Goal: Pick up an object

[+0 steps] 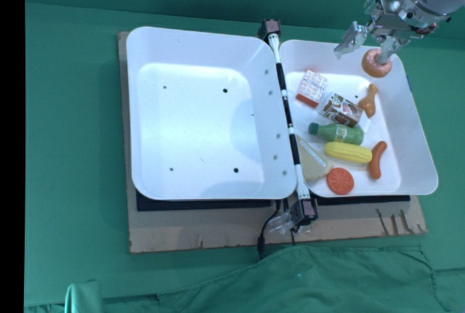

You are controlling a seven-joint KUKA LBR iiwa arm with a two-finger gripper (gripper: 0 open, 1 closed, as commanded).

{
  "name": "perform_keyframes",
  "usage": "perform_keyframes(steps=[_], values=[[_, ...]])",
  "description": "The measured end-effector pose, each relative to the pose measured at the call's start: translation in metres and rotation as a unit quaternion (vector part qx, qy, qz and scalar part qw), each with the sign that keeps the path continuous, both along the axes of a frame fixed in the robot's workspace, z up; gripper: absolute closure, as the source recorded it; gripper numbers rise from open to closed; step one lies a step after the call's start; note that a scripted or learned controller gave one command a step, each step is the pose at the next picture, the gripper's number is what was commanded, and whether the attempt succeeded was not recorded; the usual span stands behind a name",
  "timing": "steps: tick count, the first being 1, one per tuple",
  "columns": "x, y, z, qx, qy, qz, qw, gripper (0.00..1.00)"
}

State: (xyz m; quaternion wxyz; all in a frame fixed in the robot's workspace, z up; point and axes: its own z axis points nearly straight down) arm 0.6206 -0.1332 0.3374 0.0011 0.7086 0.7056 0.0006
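My gripper (pixel 369 44) hangs open above the far edge of the right bin (pixel 418 126), its two fingers spread wide with nothing between them. An orange doughnut (pixel 377 64) lies in the bin's far right corner, just under the right finger (pixel 387 49). Further in lie a red-and-white carton (pixel 312 88), a brown carton (pixel 341 110), a small orange drumstick (pixel 370 100), a green bottle (pixel 336 133), a yellow corn cob (pixel 349 152), an orange sausage (pixel 376 160), a red tomato slice (pixel 340 181) and a pale cheese wedge (pixel 312 161).
The left bin (pixel 200 123) stands beside the right one, with a black-and-white divider rail (pixel 287 115) between them. Both rest on a cardboard sheet (pixel 218 235) over green cloth.
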Motion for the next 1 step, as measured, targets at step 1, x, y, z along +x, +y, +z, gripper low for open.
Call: perform_keyframes(steps=[1], values=[[0.0,0.0,0.0,0.0,0.0,0.0,1.0,0.0]])
